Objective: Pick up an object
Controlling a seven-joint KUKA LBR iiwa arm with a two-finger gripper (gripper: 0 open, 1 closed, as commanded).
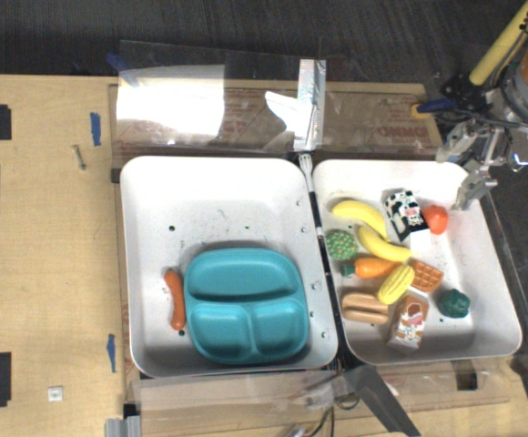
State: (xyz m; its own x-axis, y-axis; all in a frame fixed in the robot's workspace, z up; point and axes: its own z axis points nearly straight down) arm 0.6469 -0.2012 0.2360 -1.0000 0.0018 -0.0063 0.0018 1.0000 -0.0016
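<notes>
Camera view: tomato (436, 219) near hand (475, 186), lower-left

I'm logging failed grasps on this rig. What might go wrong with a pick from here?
1. The toys in the right bin lie packed together: closing on the banana may catch its neighbour too.
2. The gripper hangs over the bin's far right rim and may clip it descending.
3. The tomato is round and may squirt out.

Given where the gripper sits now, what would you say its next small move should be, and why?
Probably a short move inward and down toward the red tomato. The gripper hangs over the right bin's upper right corner holding nothing, and the tomato is the nearest toy, at the edge of the pile.
</notes>
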